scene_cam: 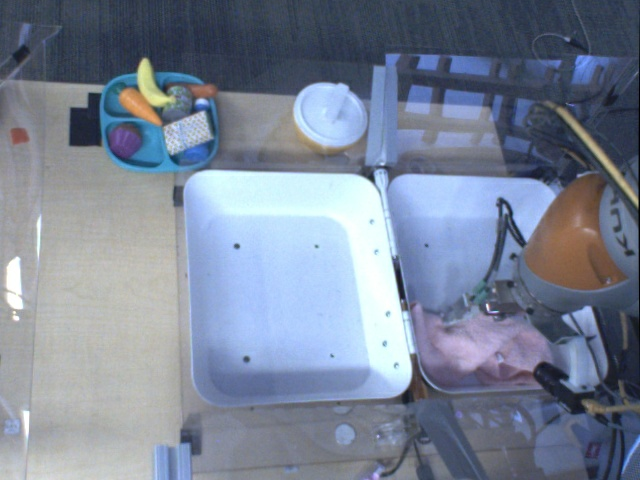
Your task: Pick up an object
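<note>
A grey KUKA arm (580, 243) with an orange band above the wrist reaches into the right bin (450, 218) from the right, its gripper (480, 303) low over the near end of the bin, at the upper edge of a crumpled pink cloth (485, 353) that lies heaped against the bin's front wall. The wrist and its cabling hide the fingertips, so whether they stand apart or pinched together cannot be told, and no cloth shows between them. The left bin (290, 288) sits alongside with only its white floor showing, while a blue divided tray (150, 158) of toy food and a lidded white and yellow container (331, 117) rest well apart at the back of the bench. By the look of it, the step in hand is the reach or the grasp itself, with the lift not yet made. The next move likely calls for a firm pinch on a fold of the limp fabric, then a straight rise high enough to clear the bin wall.
</note>
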